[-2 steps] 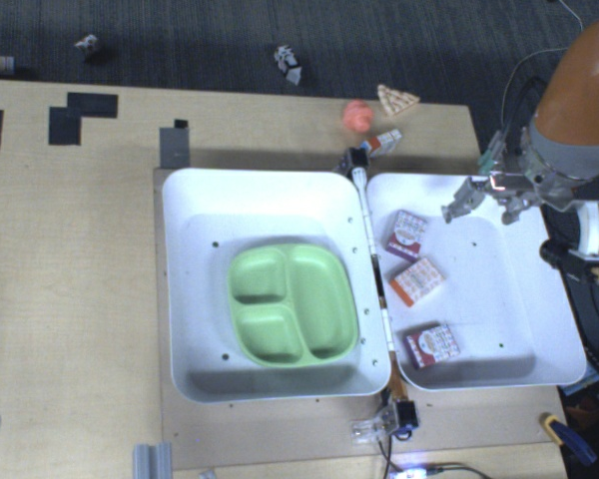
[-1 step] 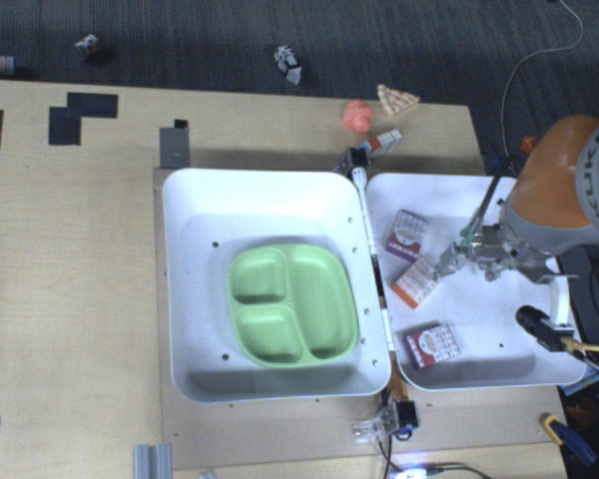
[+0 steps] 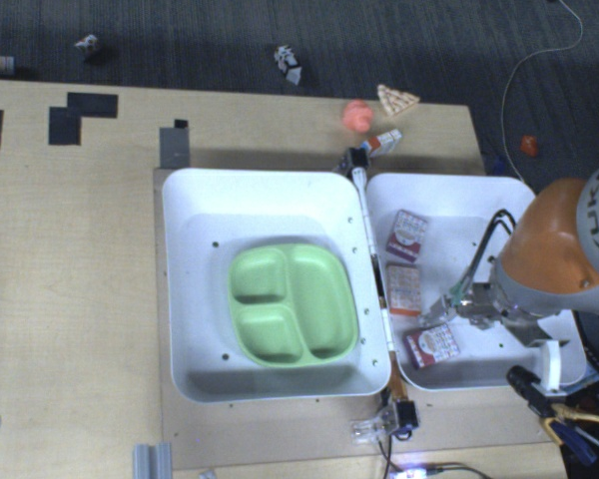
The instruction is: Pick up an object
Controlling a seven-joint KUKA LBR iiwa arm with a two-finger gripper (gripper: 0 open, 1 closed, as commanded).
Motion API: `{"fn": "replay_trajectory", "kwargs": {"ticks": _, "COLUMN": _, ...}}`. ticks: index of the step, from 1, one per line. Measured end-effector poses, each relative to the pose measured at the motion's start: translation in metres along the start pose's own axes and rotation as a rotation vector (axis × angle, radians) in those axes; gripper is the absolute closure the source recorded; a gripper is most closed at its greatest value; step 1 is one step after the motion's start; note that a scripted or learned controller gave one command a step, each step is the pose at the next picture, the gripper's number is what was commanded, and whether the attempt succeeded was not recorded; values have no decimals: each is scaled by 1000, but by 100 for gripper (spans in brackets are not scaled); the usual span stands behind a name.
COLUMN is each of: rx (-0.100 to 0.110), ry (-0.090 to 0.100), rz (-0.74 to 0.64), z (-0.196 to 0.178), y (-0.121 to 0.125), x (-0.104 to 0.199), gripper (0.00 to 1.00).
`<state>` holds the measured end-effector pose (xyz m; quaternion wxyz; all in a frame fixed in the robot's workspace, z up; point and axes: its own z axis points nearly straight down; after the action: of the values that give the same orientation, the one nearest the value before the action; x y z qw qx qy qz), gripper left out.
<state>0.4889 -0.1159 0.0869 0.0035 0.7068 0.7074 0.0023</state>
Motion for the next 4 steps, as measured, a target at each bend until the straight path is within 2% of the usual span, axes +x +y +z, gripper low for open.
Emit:
{"fn": "replay_trajectory", "kwargs": {"ticks": 1, "rx": -7, "ry": -1, "rz": -2, "z": -12, "y": 3, "x": 0, "gripper": 100}}
{"fn": "replay_trajectory", "kwargs": {"ticks": 2, "rx": 4, "ry": 2, "rz": -4, "z": -98, "y": 56, "x": 39, "gripper": 100}}
{"fn": "replay_trajectory", "kwargs": {"ticks": 3, "rx": 5, "ry": 1, "rz": -2, "z": -82, "y": 137, "x": -42, "gripper": 100}}
{"fn": "replay_trajectory", "kwargs": {"ticks": 4, "rx": 2, "ry": 3, "rz": -6, "z": -157, "y": 182, "x": 64, "gripper": 100}}
